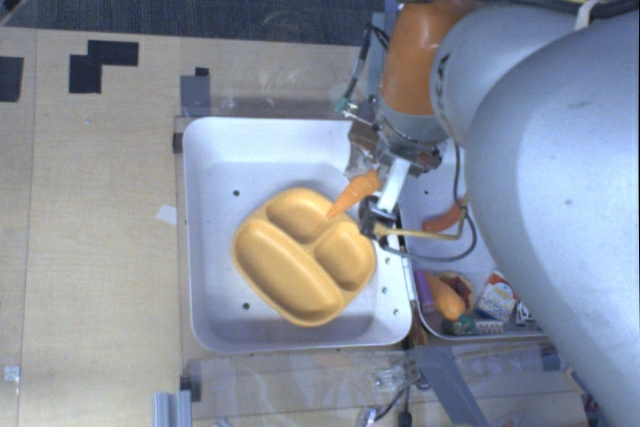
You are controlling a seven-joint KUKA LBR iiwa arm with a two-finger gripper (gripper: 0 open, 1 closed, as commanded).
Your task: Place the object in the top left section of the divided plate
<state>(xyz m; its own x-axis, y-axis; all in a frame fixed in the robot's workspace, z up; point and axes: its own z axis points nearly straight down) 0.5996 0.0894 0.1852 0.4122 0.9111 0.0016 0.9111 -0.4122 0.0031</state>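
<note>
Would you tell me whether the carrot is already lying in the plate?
Not yet: the carrot hangs tilted at the gripper, over the yellow plate's edge.

My fingers (368, 187) pinch an orange carrot (350, 194), its tip angled down over the top compartment of the yellow divided plate (300, 260) in the left white bin (205, 215).

We see a yellow divided plate (303, 255) in the white left bin (205, 215). An orange carrot (352, 192) is at its edge. The arm (530, 115) is grey with an orange band (410, 55). The tabletop (90, 245) is pale wood with black marks (100, 63).
</note>
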